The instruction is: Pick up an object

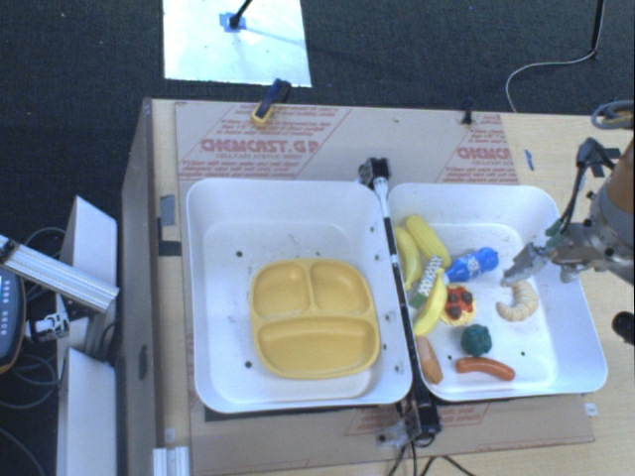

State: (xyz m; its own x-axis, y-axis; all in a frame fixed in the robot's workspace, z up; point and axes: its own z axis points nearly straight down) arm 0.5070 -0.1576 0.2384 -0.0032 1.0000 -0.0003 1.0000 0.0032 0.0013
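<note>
gripper [528, 263] just above croissant [518, 302], right bin [575, 360]

The arm [613, 216] is cut off by the right edge; only its wrist end shows. The gripper [524, 263] is small and blurred, so its finger state cannot be read. The divider [395, 276] between the bins hides part of the banana [404, 256] beside it. A grey device [8, 310] (left edge) is cut off.

Two white bins [288, 201], one yellow divided plate [315, 317], two sausages [485, 368], one croissant [518, 303], one broccoli [477, 339].
</note>
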